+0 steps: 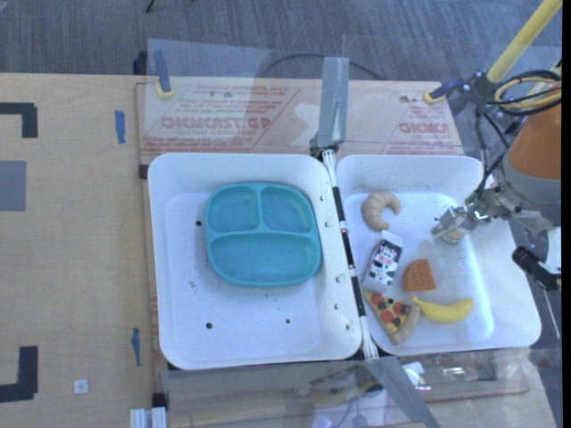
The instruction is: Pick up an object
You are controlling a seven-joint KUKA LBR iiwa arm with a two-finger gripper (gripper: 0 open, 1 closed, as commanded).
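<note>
A teal divided plate (263, 236) is set in the left bin (169, 266). In the right bin (508, 328), a croissant (381, 209), milk carton (384, 263), pizza slice (393, 314), toast (418, 275) and banana (443, 309) are spread apart, probably for easy picking. The gripper (452, 227) is placed over bare floor; its grasp cannot be told.

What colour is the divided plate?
Teal, the plate in the left bin, seen in the camera view.
</note>
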